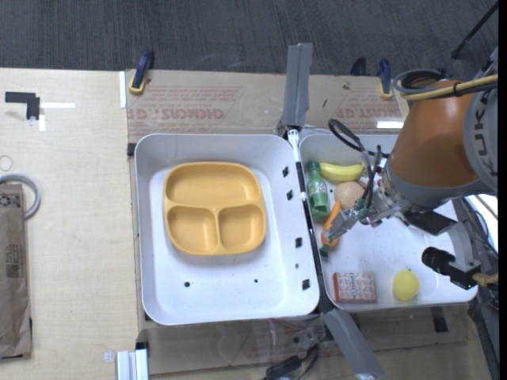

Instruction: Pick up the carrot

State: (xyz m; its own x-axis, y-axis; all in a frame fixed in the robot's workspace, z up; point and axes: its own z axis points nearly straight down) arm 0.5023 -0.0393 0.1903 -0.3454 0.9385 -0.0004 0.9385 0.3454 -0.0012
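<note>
The carrot [333, 211] is a small orange piece lying at the left side of the right bin [384, 252], close to the divider between the bins. My gripper [339, 226] reaches in from the right and sits low over the carrot's middle, covering part of it. Orange shows above the gripper and again below it, near the bin wall. The view does not settle whether the carrot is held. The arm's orange band [432, 145] looms over the right bin's far right corner.
Next to the carrot are a green bottle [317, 188], a banana [342, 170] and a tan round fruit [348, 193]. A pink box [354, 286] and a lemon [405, 285] lie near the front wall. The left bin [146, 236] holds a yellow divided plate [214, 208].
</note>
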